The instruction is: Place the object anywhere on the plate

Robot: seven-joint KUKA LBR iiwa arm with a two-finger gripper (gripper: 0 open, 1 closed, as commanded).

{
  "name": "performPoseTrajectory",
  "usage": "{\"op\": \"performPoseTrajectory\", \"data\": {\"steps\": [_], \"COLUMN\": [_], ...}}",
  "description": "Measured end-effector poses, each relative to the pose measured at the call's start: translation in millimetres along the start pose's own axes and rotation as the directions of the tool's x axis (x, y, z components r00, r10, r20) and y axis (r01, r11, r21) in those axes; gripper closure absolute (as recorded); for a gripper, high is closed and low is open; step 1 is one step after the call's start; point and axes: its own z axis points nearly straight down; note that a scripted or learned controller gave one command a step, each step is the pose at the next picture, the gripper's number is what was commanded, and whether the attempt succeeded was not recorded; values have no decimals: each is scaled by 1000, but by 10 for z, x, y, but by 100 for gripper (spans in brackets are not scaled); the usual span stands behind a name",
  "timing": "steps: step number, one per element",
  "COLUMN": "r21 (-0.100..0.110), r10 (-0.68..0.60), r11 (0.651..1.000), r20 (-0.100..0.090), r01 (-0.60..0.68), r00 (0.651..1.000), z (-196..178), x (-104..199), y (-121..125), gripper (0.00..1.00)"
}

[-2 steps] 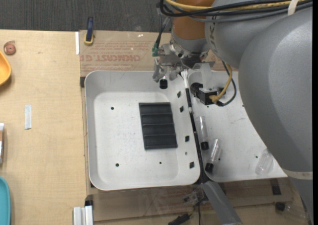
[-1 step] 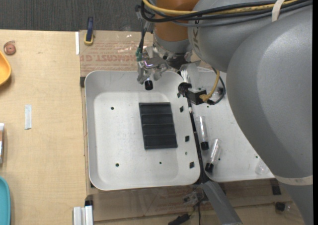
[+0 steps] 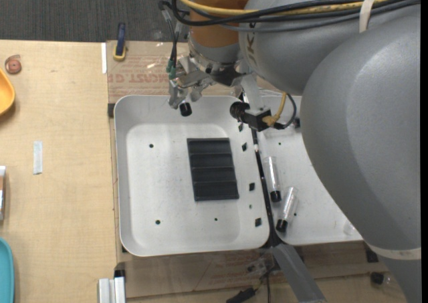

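At centre frame, black ribbed plate point(image 3: 212, 169) flat in left bin point(image 3: 134, 181). Upper centre, gripper point(image 3: 182, 99) over bin's far rim; finger state unclear, cannot tell. Markers point(image 3: 279, 201), possibly the object, lower right.

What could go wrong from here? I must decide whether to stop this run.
1. The claw hovers at the left bin's far rim and could strike it when lowering.
2. The black ridged block lies apart from the claw, so a grasp here would likely miss.

One fixed camera looks down at a slant on the bins point(image 3: 134, 181).
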Motion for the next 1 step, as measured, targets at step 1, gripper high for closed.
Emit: {"op": "performPoseTrajectory", "data": {"steps": [1], "r21": [2], "r10": [-13], "r11": [1000], "r20": [-1], "r01": [13], "r00": [1000], "z": [331], "x": [56], "y": [21], "gripper": [100]}}
